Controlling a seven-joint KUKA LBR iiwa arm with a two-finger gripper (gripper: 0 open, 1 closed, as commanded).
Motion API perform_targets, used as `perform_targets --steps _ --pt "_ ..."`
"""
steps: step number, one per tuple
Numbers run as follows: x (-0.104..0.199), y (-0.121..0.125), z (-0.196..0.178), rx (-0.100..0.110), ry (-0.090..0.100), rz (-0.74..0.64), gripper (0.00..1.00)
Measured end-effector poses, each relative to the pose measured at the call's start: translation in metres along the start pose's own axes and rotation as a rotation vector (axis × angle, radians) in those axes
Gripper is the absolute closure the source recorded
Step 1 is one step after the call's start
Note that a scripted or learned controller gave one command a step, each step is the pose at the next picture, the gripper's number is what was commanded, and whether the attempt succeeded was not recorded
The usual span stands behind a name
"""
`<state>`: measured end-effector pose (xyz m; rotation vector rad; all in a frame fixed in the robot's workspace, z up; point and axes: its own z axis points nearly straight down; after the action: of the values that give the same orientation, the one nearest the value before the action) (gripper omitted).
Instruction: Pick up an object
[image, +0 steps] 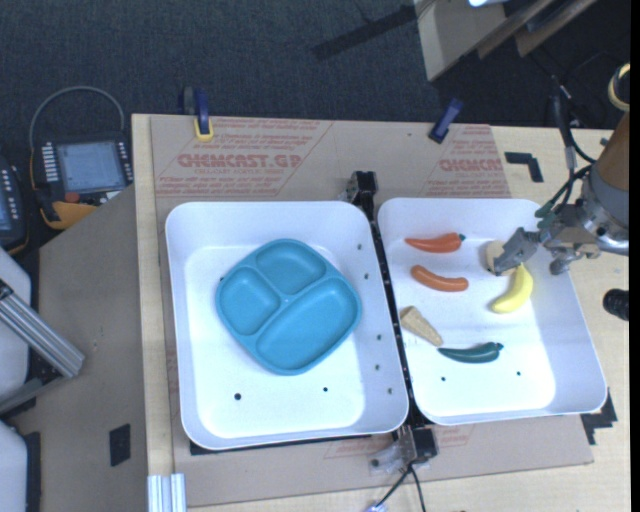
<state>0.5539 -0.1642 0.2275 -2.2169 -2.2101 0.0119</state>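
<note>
Risk lay in crowding: the banana (513, 291) in the right bin (560, 390) sat touching a tan piece (494, 256), so closing fingers could nudge both aside; the gripper (540, 252) hovered with jaws spread, 1 fingertip just above the banana's upper end, nothing between them.

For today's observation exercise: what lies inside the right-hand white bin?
The right bin holds an orange-red pepper, a sausage, a banana, a tan wedge and a dark green pepper. The gripper partly covers a tan item beside the banana.
</note>
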Motion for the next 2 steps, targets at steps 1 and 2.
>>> perform_targets --steps 1,2 --pt "0.000 0.003 -0.007 -0.013 -0.003 -0.003 0.00" --pt "0.004 0.001 0.036 -0.007 -0.001 -0.003 0.00"
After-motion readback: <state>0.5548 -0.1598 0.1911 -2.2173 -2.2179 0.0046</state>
